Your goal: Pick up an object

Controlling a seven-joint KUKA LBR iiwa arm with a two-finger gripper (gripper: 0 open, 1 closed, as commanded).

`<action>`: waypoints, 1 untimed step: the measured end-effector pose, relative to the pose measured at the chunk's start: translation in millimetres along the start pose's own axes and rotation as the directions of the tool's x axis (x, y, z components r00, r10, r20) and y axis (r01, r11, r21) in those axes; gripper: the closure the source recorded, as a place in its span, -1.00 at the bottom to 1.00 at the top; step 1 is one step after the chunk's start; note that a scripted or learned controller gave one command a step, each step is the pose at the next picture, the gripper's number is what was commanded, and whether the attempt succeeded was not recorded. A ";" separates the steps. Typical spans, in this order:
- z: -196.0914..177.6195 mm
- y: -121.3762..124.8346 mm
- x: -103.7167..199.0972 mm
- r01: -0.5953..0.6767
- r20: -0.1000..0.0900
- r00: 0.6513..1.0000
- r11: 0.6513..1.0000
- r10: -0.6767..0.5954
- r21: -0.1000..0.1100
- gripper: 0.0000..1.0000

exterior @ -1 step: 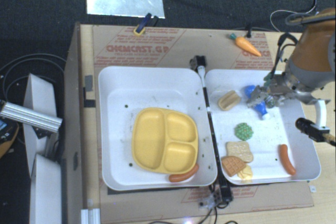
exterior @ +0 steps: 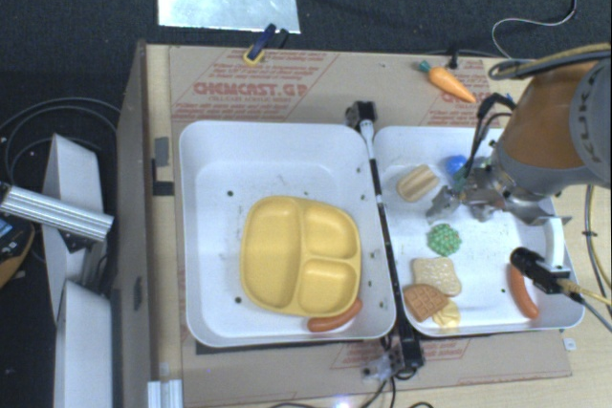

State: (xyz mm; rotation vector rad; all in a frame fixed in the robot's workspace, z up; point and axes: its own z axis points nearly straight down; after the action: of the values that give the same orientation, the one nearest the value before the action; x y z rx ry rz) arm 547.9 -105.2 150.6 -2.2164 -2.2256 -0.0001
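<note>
glossy yellow plastic tray (exterior: 298, 253); smooth white plastic bins (exterior: 215, 205).

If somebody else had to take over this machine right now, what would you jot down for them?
Gripper low in the right bin, between the bread roll and the green toy; nothing seen held.
Right bin also has crackers, a sausage, a blue piece.
Left bin: yellow divided plate, another sausage.
Carrot lies outside.
Nothing lifted yet; pick remains.
</note>
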 end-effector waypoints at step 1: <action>44.0 -3.7 -1.6 -0.003 0.000 1.000 1.000 0.003 0.000 -1.00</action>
State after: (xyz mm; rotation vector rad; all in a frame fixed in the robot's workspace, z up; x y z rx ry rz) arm 544.1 -106.8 106.6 -2.2196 -2.2230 0.0000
